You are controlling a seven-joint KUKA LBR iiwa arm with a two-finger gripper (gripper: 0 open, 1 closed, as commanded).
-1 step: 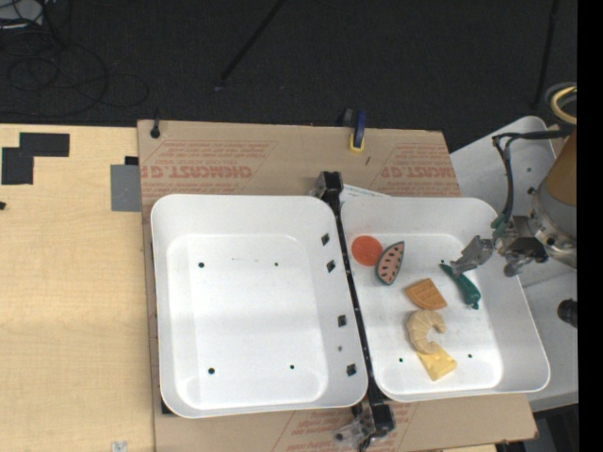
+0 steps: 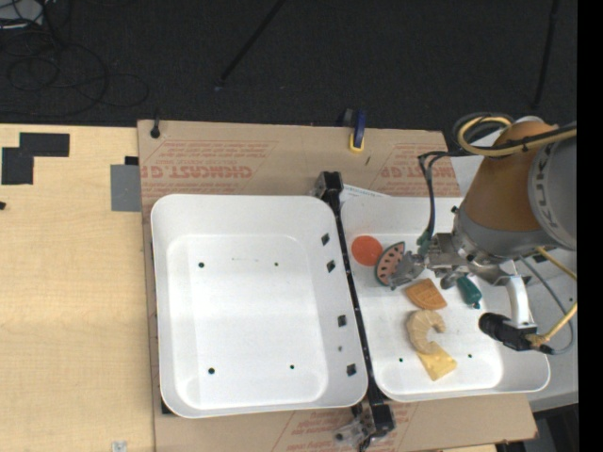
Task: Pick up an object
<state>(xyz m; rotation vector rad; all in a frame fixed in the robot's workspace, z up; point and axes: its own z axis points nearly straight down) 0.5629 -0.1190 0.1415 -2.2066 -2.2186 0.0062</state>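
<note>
Fingers [image 2: 407, 269] sit low in the right bin [image 2: 528, 379], at the middle right of the frame, right against a slice-shaped toy [image 2: 388, 264] with a red face and dark rim. Whether they are spread or pressed together cannot be told from this slant, and nothing shows plainly between them, so no hold can be claimed.

Around that spot the pieces crowd. An orange ball [image 2: 366, 249] lies just to the upper left of the slice, close to the divider between the two bins. An orange wedge [image 2: 426, 296] lies just below and to the right of the fingers, a small teal piece [image 2: 469, 292] further right, and a pale curved croissant-like toy [image 2: 430, 339] lower in the bin. The left bin [image 2: 174, 252] takes up the middle of the frame.

Risk, as a judgement: the slice is thin and seems to stand on its edge, so a closing grip that meets it off centre could tip or flick it away rather than trap it. It could also be shoved into the ball, which would likely roll along the bin wall. With the wedge so near, the fingers might nip two things at once, or catch on one and miss the other. A lift begun before the grip is firm would likely come up empty. Cables hang close by the wrist [image 2: 509, 205] and could drag across the teal piece.
</note>
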